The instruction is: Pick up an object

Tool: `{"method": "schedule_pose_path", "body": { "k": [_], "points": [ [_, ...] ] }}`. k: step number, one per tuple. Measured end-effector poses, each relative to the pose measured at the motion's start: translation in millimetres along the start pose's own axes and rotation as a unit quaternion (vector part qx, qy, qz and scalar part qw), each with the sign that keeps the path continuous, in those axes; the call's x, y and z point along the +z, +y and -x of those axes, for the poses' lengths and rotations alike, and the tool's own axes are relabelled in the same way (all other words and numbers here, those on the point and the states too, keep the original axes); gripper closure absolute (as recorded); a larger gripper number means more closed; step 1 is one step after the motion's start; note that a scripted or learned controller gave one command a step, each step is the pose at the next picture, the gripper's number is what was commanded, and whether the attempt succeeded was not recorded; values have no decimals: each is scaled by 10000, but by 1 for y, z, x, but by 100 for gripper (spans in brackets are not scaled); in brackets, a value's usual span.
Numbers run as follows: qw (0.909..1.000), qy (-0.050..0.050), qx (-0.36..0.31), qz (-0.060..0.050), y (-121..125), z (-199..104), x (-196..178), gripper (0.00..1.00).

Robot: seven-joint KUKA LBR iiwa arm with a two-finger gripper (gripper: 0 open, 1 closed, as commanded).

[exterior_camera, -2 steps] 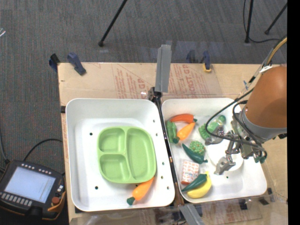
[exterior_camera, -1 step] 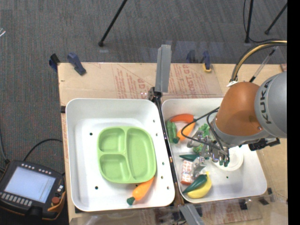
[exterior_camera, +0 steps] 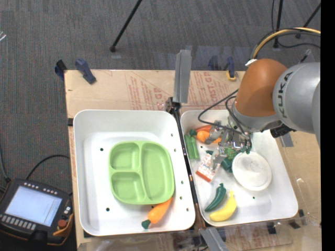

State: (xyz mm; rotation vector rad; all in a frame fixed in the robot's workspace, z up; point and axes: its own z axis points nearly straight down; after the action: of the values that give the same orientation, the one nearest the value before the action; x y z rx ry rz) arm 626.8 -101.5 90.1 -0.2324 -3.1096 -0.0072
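Right bin (exterior_camera: 282,192): pincer (exterior_camera: 229,149) lowered among clutter, aperture and contents impossible to tell. Beside it: white bowl (exterior_camera: 252,171), orange-white packet (exterior_camera: 206,170), green pepper (exterior_camera: 215,197), banana (exterior_camera: 224,210). Left bin (exterior_camera: 89,140): green divided plate (exterior_camera: 141,172), carrot (exterior_camera: 156,214) touching its edge.

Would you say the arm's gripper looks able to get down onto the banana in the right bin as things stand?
Probably yes. The banana lies near the front edge of the right bin, uncovered from above. The green pepper lies against its left side and could crowd one finger. The gripper is farther back in the same bin.
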Motion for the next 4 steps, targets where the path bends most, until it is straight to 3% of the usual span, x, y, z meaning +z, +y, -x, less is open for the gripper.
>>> {"method": "schedule_pose_path", "body": {
  "k": [1,2,3,4],
  "points": [
    [9997,-125,205,-4,-1,-12,-3,0],
    [9991,-41,418,-25,5,-8,-1,0],
    [9964,-197,829,13,-2,-30,-4,0],
    [9942,-56,1070,-27,8,-11,-2,0]
  ]
}}
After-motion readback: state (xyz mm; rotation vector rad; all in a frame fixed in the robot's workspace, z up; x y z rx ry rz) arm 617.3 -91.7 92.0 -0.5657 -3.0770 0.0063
